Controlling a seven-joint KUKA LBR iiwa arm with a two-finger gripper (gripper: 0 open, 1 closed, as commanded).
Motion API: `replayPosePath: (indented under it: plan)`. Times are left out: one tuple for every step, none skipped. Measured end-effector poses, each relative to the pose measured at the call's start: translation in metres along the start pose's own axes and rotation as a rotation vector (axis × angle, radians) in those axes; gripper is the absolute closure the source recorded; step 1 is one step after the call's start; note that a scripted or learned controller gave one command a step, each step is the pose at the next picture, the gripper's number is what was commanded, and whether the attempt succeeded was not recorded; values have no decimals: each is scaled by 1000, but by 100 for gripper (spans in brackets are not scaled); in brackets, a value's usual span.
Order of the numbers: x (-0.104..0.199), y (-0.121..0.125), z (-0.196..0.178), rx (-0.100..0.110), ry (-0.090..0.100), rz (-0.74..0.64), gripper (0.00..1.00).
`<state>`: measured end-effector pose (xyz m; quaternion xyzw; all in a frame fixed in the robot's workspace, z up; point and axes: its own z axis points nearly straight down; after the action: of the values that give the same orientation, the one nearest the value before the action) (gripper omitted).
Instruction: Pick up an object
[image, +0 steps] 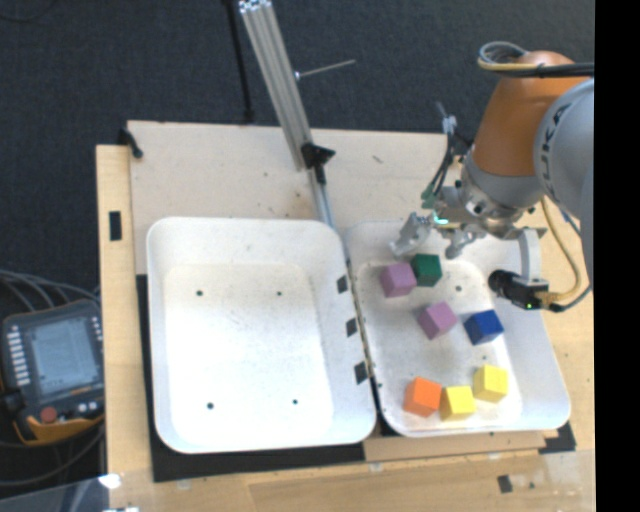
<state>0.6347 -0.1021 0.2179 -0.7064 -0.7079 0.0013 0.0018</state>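
Leftmost on the counter (230, 170), a shallow white plastic bin (250, 330) is seen with only dark specks on its floor. Beside it, touching at the shared rim, the second shallow white bin (545, 400) carries all the blocks. Going left to right in it: a small pale purple cube (397, 279) with a dark green cube (428, 269) touching its right side, an orange cube (423, 396) near the front rim, a second purple cube (436, 320) mid-bin, a yellow cube (458, 401) just beside the orange one, a blue cube (483, 326), and another yellow cube (491, 382).

The claw (437, 232) is held over the back of the right bin, just behind the purple/green pair. Fingers appear apart, nothing is seen between them.

Likely target is judged to be the green or pale purple cube, being nearest. The blocks look light, rigid, flat-sided, not fragile; probably smooth, so slip is possible on a shallow grip. A hold across two opposite free faces is advised. The touching pair leaves one face blocked on each, so fingers would be best placed on the faces clear of the contact. The mid-bin purple cube stands apart and would be the easier pick.
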Motion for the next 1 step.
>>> replayPosePath:
  plan:
    - [0,1,-3,-5,0,0,0]
